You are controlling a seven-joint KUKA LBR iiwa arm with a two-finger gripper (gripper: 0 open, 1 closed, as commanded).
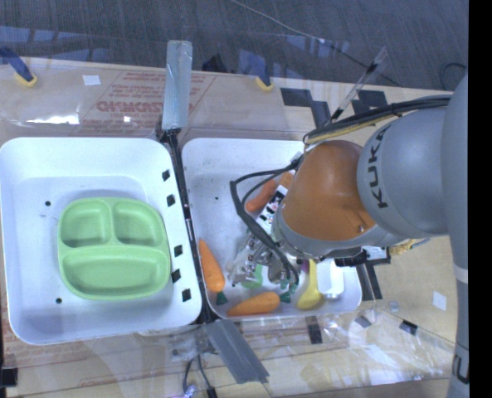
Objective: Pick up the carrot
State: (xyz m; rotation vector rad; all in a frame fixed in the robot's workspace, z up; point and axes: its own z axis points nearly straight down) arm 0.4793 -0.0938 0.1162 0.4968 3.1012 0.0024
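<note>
- My claw (pixel 258 268) hung low over the near half of the right bin (pixel 208 160), and I could not tell how wide it stood, since cables and my own wrist crowded the spot from above
- I saw nothing caught in it, so I would not call anything held
- Just below it, against the near wall, lay one carrot (pixel 254 304), flat and lengthwise along that wall; I judged it the closest target, though the wall left little room on its far side
- A second carrot (pixel 211 266) lay along the left wall of the same bin, again hugging an edge, probably where it had rolled to rest
- A third orange piece (pixel 264 193) showed near the middle of the bin, partly under my orange band (pixel 324 193), so I could not read its whole shape
- A yellow item (pixel 310 293) and a white item (pixel 330 280) sat just right of my claw, close enough to be nudged
- In the left bin (pixel 17 247), well apart, a green divided plate (pixel 113 249) lay flat, no part of this job
</note>
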